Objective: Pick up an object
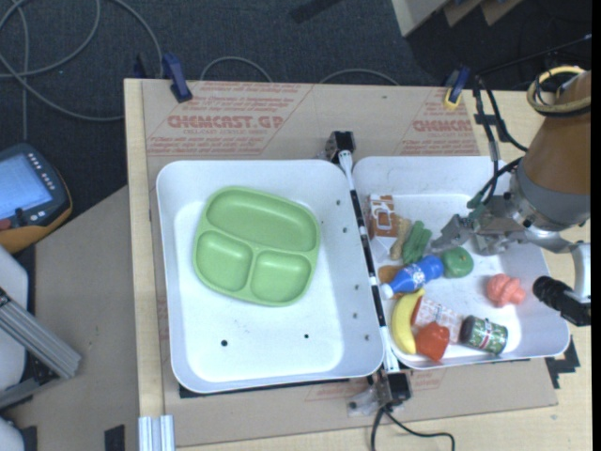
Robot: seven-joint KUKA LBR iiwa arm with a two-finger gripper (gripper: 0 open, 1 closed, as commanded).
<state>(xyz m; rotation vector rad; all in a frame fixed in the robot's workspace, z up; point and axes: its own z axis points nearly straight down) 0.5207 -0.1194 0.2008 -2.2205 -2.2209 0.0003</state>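
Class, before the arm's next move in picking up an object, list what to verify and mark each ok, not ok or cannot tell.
1. Pincer over the right bin: ok.
2. Object between its fingers: cannot tell.
3. Green object right beside the pincer: ok.
4. Blue bottle free of neighbours: not ok, it touches the banana.
5. Pink object apart from the rest: ok.
6. Green divided plate in the left bin, away from the arm: ok.

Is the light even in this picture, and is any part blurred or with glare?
In the camera view the light is soft and fairly even, with faint shadows; the left bin and the green divided plate look sharp, the white plastic bright but not washed out; the gripper and small items like the blue bottle appear softer, with details hard to read.
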